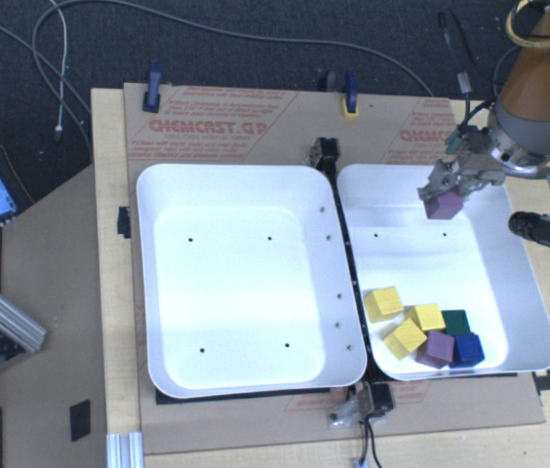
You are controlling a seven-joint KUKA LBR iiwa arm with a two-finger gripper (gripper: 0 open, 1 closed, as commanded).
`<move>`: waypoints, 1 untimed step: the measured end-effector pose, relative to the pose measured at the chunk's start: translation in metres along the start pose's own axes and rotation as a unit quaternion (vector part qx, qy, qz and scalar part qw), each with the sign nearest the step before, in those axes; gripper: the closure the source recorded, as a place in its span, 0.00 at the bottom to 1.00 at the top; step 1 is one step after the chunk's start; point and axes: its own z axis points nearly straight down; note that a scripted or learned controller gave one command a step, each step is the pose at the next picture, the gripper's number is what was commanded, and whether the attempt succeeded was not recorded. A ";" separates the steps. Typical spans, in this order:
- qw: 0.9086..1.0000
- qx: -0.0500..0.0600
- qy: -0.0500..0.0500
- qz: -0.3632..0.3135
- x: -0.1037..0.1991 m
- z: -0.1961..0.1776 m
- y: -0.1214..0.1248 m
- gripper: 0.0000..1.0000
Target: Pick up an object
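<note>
My gripper [444, 200] hangs over the far part of the right bin [509, 261], shut on a purple block [445, 206] that sits between its fingers, lifted clear of the bin floor. Near the front of the same bin lies a cluster of blocks: three yellow ones [384, 302] [428, 317] [405, 338], a purple one [438, 347], a green one [455, 322] and a blue one [468, 349].
The left bin [246, 281] stands beside the right one on a cardboard sheet [216, 125]. The arm's orange band [538, 76] rises at the upper right. Cables run across the dark floor at the upper left, and a black clamp [326, 152] sits between the bins' far ends.
</note>
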 end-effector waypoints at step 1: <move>1.000 0.000 0.000 0.001 0.048 -0.114 -0.015 1.00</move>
